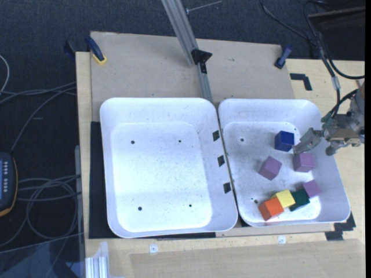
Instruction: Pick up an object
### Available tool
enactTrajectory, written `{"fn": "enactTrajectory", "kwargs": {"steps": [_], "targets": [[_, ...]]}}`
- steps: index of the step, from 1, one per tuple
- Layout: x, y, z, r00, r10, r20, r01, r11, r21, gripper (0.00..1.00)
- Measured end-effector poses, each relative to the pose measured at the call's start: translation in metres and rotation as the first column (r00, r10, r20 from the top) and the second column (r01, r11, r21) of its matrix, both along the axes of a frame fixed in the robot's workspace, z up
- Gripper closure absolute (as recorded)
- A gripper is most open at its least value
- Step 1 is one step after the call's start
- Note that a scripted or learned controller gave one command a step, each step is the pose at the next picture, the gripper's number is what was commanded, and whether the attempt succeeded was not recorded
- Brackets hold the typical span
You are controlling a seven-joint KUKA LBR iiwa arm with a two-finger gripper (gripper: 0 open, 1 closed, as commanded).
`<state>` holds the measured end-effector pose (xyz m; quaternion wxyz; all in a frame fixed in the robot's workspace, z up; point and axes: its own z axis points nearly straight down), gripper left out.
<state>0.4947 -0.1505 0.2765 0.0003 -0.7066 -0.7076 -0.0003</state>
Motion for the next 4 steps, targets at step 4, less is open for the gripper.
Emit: {"fn": "enactTrajectory", "kwargs": {"steps": [4], "targets": [[-0.005,0.007,-0.148,1.0,-0.001,-0.008,0.001,1.0,0.002,0.0]]}}
